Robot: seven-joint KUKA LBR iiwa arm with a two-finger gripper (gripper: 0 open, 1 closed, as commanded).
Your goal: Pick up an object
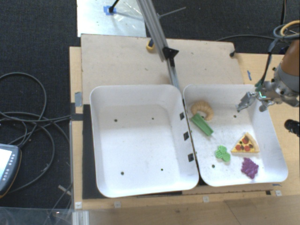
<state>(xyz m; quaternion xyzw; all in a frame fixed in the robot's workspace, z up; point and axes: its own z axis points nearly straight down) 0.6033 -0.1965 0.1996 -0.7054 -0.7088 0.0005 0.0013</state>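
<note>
camera view: gripper [253, 101] above right bin [267, 125]; no legible writing.

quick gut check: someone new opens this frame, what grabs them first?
Probably the bright toy food bunched in the right bin: a pizza slice and purple grapes near its front right corner, a green leafy piece beside them, and a croissant touching a green stick by the divider. Next, the gripper poised over that bin's far right edge, holding nothing.
</note>
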